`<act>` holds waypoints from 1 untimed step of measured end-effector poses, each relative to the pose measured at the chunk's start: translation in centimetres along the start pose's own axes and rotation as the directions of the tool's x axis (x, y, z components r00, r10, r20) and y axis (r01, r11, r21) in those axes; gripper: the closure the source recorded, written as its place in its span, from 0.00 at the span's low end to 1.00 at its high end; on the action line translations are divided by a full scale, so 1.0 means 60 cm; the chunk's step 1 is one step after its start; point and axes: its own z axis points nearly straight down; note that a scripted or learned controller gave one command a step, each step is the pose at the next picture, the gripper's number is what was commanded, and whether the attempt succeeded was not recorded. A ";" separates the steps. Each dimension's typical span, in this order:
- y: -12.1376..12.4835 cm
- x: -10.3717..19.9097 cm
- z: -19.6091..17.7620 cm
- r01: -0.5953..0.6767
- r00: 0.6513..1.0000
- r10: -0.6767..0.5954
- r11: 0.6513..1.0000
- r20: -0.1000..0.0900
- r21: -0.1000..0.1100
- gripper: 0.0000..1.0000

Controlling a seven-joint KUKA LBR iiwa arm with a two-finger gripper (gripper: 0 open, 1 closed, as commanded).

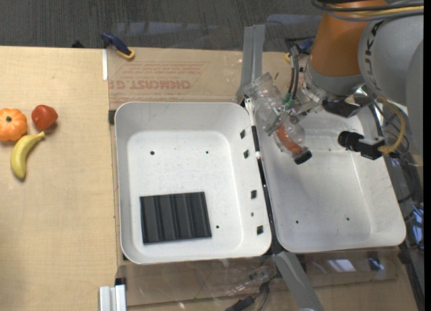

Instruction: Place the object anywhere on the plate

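Observation:
A black ribbed plate (175, 217) lies flat in the front left part of the left bin (135, 168). My gripper (291, 143) hangs over the back left corner of the right bin (350, 229), close to the wall between the two bins. A small reddish-orange object (288, 139) sits between its clear fingers, and a dark tip (303, 157) shows just below it. The gripper is shut on this object. The plate is well to the left of the gripper and nearer the front.
An orange (11, 125), a red fruit (44, 116) and a banana (23, 154) lie on the wooden bench far left. A blue-and-yellow clamp (118, 45) sits behind the left bin. The grey arm and its black cables (363, 143) cover the right bin's back right.

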 end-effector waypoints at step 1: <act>-0.067 0.128 -0.110 0.012 1.000 -0.012 1.000 0.000 0.000 1.00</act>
